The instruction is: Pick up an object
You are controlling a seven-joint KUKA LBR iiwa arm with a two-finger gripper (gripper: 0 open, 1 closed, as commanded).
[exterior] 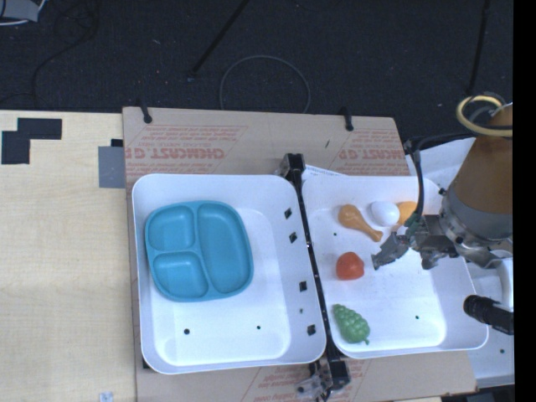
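White bins (276, 342) on cardboard (251, 145)

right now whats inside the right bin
Inside the right bin: a red tomato, green grapes, a tan drumstick, a white egg, and an orange piece partly covered by the gripper.

— What sort of place is this?

— A robotics lab, by the look of it. The two white bins (213, 342) sit on a cardboard sheet (251, 145) clamped over a pale wooden bench (59, 266).

— Anything else?

— Behind the bins, loose black cables (264, 78) trail across dark carpet (335, 40). Left of the bins, black and grey marker patches (33, 136) are stuck to the bench. Right of them stands the grey arm (486, 182).
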